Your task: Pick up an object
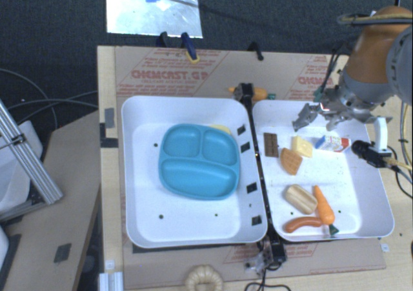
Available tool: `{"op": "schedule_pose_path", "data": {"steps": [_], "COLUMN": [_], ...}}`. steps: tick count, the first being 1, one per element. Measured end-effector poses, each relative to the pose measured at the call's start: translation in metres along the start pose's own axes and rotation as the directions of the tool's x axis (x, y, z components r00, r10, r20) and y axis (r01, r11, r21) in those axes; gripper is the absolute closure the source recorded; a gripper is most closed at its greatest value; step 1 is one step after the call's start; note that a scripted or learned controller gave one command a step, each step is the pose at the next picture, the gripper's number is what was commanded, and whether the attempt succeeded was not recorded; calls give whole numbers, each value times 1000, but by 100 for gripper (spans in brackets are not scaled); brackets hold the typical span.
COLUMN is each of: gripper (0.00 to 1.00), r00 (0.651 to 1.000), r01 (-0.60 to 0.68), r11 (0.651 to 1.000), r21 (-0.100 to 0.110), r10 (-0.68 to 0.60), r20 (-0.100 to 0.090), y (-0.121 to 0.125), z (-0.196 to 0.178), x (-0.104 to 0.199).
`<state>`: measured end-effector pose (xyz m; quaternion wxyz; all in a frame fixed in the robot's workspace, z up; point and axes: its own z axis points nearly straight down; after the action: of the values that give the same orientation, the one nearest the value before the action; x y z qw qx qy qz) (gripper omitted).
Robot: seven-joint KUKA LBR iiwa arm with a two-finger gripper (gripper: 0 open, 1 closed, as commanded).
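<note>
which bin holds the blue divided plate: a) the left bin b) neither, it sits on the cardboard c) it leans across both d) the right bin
a: the blue divided plate lies flat inside the left bin, while the toy food pieces sit in the right bin.

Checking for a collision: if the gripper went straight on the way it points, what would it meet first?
Probably the cheese, just below-left of the gripper in the right bin; depth is unclear.
</note>
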<state>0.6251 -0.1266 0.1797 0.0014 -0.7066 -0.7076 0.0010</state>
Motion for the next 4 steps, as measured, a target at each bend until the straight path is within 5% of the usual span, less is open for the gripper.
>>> {"op": "schedule_pose_path", "data": {"steps": [2,3,4], "gripper": [0,100,100], "r00": [1000,1000,1000], "r01": [0,1,2], "r11": [1000,1000,1000], "r21": [-4,-21,-12], "r10": [0,-1,-2], "r20": [0,3,2], "y": [-2,3,3], "z": [96,77,12], "x": [-5,-5,-9]}}
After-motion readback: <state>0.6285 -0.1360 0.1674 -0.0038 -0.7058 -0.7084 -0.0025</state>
